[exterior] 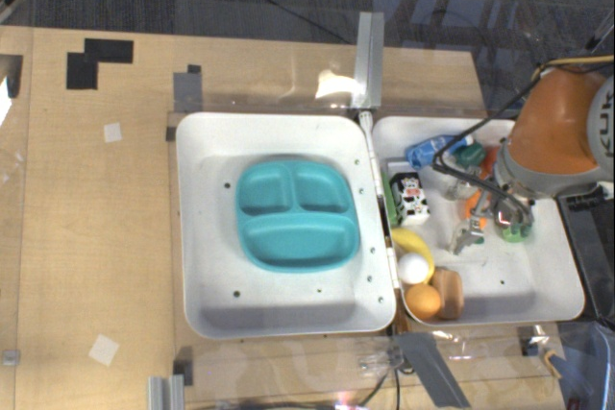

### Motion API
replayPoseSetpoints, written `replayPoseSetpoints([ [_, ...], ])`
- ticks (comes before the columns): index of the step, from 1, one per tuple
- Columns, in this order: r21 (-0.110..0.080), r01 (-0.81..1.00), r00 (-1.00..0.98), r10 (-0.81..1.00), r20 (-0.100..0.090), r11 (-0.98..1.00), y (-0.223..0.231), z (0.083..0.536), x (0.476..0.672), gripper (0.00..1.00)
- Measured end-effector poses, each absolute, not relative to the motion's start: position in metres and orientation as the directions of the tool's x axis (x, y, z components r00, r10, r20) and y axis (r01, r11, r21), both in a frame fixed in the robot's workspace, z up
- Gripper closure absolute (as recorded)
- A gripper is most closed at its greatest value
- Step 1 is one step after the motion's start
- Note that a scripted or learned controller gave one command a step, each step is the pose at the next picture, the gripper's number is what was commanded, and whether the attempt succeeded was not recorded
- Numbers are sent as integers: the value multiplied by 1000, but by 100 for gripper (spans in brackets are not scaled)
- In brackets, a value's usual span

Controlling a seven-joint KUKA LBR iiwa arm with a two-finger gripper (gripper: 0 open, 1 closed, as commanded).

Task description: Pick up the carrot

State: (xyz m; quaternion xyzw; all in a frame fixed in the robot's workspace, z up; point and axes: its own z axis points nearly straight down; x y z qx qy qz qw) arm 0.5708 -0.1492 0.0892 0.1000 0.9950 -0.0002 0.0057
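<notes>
while the gripper (469, 235) hangs mid right bin (548, 298), fingers apart, the carrot (470, 201) lies just above it, bare floor below.

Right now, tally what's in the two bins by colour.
Teal: 1, divided plate in the left bin
Blue: 1, crumpled wrapper
Yellow: 1, banana
White: 1, egg
Orange: 2, round fruit, carrot partly under the gripper
Brown: 1, block
Mixed: 2, small printed box, red-green item
Total: 9
</notes>
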Motion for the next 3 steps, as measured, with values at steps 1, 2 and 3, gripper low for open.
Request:
replayPoseSetpoints([
  [1,4,438,-899,438,-12,899,-150,88,607,0],
  [2,0,282,-959,282,-21,960,-87,91,549,0],
  [3,8,370,-929,371,-20,929,-60,193,635,0],
])
